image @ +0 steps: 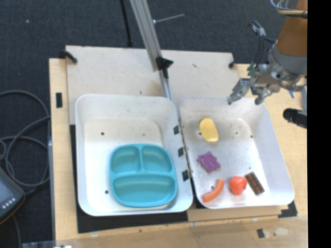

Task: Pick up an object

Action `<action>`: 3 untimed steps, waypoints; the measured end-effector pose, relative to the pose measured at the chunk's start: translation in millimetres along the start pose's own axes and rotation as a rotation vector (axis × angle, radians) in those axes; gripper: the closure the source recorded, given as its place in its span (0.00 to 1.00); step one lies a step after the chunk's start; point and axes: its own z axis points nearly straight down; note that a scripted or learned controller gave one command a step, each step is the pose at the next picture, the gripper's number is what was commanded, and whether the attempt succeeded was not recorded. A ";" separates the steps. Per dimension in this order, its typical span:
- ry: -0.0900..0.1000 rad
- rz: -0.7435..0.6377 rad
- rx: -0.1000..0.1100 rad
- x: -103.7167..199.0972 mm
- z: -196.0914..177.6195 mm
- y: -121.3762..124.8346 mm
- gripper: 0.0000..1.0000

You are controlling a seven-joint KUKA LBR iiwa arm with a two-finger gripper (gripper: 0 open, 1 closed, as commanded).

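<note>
1. A wooden bench [217, 231] seen from above at a slant fills most of the frame, with dark carpet around it and black cables lying at the left edge.
2. Two shallow white bins sit side by side on the bench, touching along their inner walls near the middle of the frame.
3. The left bin [93, 112] holds a teal divided plate [142, 175] with three compartments, lying flat in the lower half of that bin.
4. The right bin [274, 154] holds five small objects.
5. A yellow rounded object [209, 129] lies in the upper middle of the right bin.
6. A purple knobbly object [208, 161] lies just below it, apart from it.
7. Along the bin's lower edge, from left to right, lie an orange carrot-shaped piece [214, 190], a red-orange round object [237, 185] and a brown bar [254, 183]; the round object sits just beside the bar.
8. The grey arm with its orange band [292, 32] comes in at the upper right of the frame.
9. The gripper [249, 95] hangs over the upper right rim of the right bin, its two fingers spread apart with nothing between them.
10. The gripper is well apart from every object in the bin; the yellow one is nearest, lower and to the left.
11. A metal pole [146, 25] slants from the top centre down to the point where the bins meet.
</note>
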 end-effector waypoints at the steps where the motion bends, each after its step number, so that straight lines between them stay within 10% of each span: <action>1: -0.001 -0.001 0.000 -0.4 -0.1 -0.1 0.00; 3: 0.000 0.004 0.004 1.0 85.8 -9.2 0.00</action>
